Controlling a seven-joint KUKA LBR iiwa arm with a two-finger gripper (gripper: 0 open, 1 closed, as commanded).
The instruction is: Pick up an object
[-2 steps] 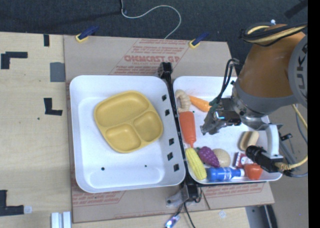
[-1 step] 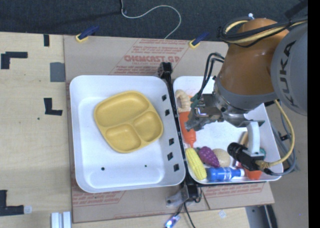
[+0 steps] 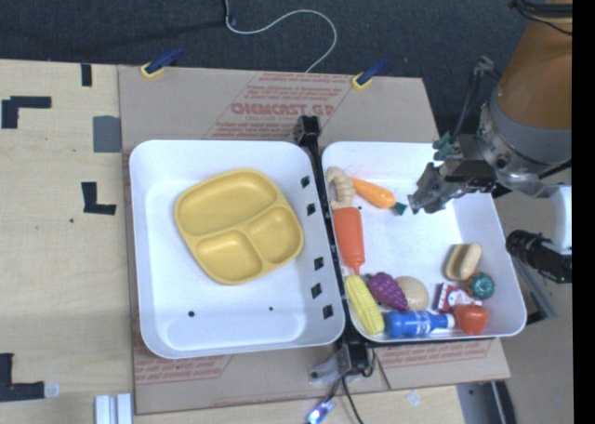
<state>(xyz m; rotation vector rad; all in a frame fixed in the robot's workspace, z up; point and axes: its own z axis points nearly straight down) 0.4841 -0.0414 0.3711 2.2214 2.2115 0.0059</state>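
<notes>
The right bin (image 3: 414, 241) holds several toy foods: a carrot (image 3: 375, 193) near its back edge, a long orange sausage (image 3: 350, 236), a corn cob (image 3: 363, 303), purple grapes (image 3: 388, 289), a bread roll (image 3: 462, 260), a blue bottle (image 3: 415, 324) and a red piece (image 3: 472, 318) at the front right. My gripper (image 3: 429, 195) hangs over the back right of this bin, just right of the carrot's green tip. Nothing shows between its dark fingers.
The left bin (image 3: 158, 255) carries a yellow divided plate (image 3: 240, 224). Both bins rest on a cardboard sheet (image 3: 279, 101) held by yellow and blue clips. A white cable (image 3: 279, 22) loops behind. A black clamp (image 3: 308, 127) stands between the bins at the back.
</notes>
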